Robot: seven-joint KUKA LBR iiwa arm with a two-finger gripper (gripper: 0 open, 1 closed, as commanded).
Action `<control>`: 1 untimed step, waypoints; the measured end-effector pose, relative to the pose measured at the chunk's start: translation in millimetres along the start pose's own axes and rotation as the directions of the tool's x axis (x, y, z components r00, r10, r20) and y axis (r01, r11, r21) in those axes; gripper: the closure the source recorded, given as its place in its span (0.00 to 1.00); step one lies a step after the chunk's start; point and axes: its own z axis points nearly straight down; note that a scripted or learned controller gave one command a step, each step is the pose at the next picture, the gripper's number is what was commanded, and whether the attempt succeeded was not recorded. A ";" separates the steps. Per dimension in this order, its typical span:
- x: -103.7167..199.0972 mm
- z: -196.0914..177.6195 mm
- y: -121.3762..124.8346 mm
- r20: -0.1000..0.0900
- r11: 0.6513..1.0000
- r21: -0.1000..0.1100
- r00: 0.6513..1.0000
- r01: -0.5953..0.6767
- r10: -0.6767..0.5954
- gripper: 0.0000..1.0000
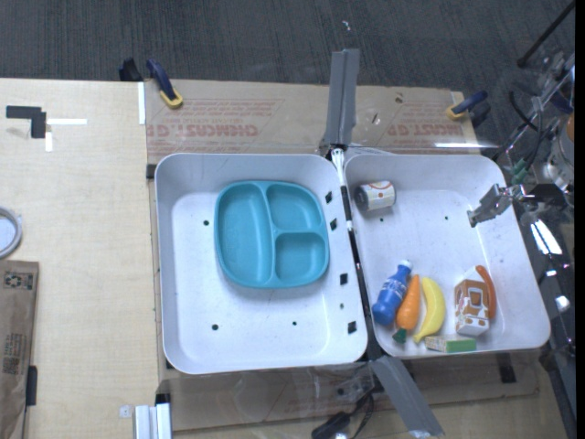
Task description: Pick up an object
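Right white bin (512, 245), hand (484, 210) near rim, toys (430, 309) well below

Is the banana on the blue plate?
No, the banana lies in the right bin beside the carrot, while the blue plate sits in the left bin.

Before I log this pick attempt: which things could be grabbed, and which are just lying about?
Pickable, in the right white bin:
blue plastic bottle
orange carrot
yellow banana
small carton
small can on its side

Lying about:
teal divided plate, left bin
tape roll
brown paper bag
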 end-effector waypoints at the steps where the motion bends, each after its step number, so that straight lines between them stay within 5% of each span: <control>1: -33.4 123.2 -62.5 -0.011 0.983 0.004 0.983 -0.184 0.185 0.00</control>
